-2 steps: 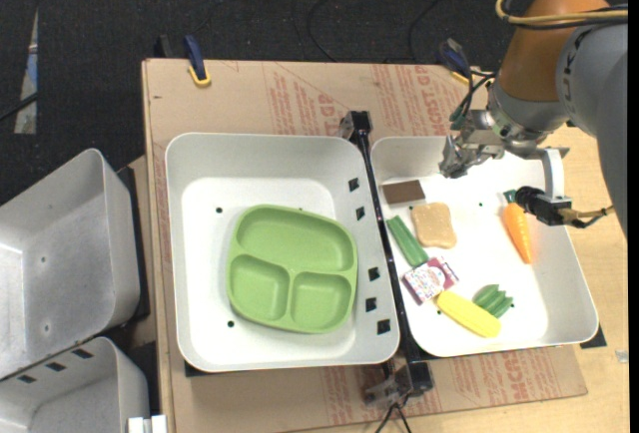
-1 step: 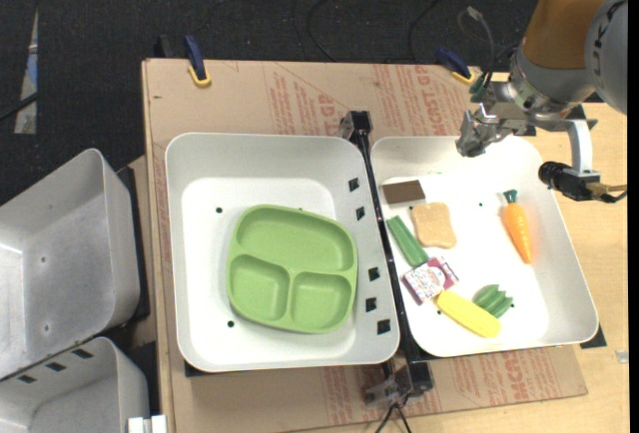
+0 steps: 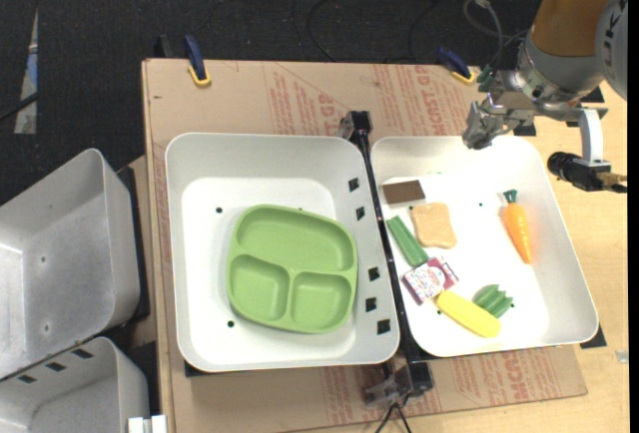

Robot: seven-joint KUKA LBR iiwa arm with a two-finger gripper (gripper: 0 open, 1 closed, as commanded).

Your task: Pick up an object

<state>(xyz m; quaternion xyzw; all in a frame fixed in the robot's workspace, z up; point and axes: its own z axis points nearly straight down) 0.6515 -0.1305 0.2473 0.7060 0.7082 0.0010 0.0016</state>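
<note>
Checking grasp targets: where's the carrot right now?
The carrot lies in the right bin, near its right wall, green top pointing away from the camera, apart from the bread slice to its left.

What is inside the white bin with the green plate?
The left bin holds a green divided plate, its three compartments bare. Whatever lies beneath the plate is covered, so that cannot be seen.

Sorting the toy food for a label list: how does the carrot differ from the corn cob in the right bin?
The carrot is orange with a green top; the corn cob is yellow with green leaves. The carrot lies nearly along the bin's right side, the corn cob slants near the front edge. Both lie flat in the right bin.
</note>
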